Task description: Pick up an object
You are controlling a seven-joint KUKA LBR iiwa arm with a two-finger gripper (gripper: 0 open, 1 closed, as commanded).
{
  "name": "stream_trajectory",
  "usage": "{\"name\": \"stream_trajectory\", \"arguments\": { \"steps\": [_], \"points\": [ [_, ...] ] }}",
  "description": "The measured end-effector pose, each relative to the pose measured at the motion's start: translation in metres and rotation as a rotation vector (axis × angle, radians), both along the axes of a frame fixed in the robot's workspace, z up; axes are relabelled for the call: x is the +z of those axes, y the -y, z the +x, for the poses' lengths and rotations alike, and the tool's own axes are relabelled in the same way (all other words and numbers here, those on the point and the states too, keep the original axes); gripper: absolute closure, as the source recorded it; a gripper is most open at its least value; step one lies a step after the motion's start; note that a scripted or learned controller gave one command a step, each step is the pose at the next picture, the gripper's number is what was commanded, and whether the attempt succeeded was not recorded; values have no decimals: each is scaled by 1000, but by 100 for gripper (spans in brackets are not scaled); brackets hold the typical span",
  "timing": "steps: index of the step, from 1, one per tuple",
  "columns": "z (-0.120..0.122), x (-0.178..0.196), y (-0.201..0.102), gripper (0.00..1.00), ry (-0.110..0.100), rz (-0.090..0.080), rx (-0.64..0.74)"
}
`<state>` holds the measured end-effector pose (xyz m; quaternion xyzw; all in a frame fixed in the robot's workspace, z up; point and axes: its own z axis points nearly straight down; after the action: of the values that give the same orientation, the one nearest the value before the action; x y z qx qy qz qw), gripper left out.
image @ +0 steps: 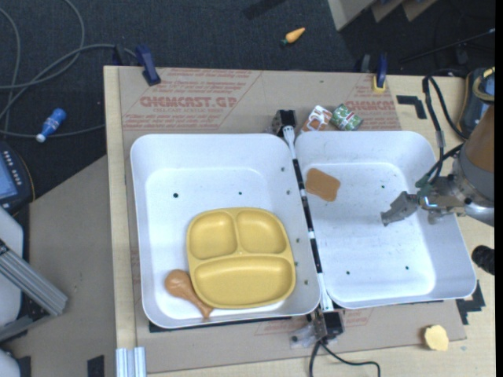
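A flat brown toast-like piece lies in the right bin, near its upper left corner. My gripper hangs over the right half of that bin, about a hand's width to the right of the brown piece and slightly nearer the front. Nothing shows in its grasp. In the left bin sits a yellow divided plate. A tan drumstick-shaped toy lies against the plate's lower left edge.
Small crumpled packets lie on the bench just behind the right bin. A yellow chunk rests on the bench at the front right. Blue clamps hold the board's back edge. The ridge where the two bins meet runs down the middle.
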<state>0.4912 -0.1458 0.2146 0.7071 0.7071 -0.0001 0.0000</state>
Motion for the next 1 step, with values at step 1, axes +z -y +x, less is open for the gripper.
{"name": "stream_trajectory", "arguments": {
  "steps": [1],
  "points": [
    [64, -97, -58, 0, -5, 4, 8]
  ]
}}
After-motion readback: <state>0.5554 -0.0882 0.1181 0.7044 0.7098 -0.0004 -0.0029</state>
